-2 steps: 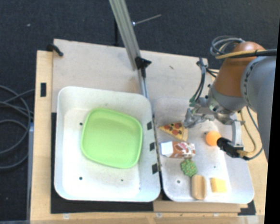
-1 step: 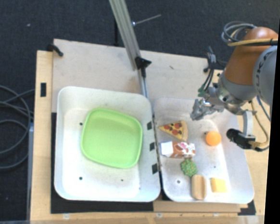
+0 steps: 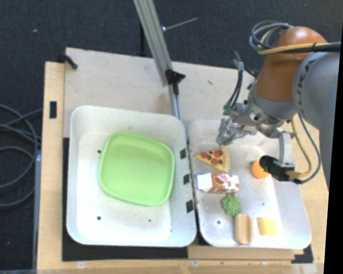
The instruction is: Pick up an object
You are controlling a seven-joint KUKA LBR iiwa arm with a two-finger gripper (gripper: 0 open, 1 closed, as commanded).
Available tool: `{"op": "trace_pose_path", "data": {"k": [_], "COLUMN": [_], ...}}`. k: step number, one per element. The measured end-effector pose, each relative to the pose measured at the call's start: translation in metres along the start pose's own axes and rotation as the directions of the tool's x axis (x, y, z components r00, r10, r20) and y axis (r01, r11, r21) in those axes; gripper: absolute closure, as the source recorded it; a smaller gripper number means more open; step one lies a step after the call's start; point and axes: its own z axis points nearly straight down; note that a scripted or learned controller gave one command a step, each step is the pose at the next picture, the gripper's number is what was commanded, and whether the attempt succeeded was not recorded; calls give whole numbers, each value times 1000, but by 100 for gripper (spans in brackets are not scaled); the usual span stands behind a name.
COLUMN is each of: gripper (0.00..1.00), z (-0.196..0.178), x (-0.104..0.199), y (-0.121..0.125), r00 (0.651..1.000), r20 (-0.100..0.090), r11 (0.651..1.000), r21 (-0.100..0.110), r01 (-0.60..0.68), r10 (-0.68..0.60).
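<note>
Hot dog (image 3: 243,228) long axis vertical; end effector (image 3: 225,136) above pizza slice (image 3: 213,159).

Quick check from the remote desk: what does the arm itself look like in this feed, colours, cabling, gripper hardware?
The grey KUKA arm has a rounded orange band above the wrist. Grey cables loop over the band's top, and thin dark cables trail down its side. The small metallic grey two-finger gripper sits under a bulkier grey wrist block. No markings are readable.

Arm (image 3: 296,60) reaches in from the right, end effector (image 3: 225,133) angled downward
</note>
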Motion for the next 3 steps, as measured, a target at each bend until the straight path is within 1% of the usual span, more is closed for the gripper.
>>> {"op": "trace_pose_path", "data": {"k": [1,2,3], "gripper": [100,100,100], "z": [-14,-9,-7], "x": [51,106,147], "y": [-9,-9,-24], "r00": [1000,1000,1000], "r20": [0,0,1], "r11": [1000,1000,1000], "r21": [0,2,2], "r01": [0,0,-1], "r10": [0,0,1]}}
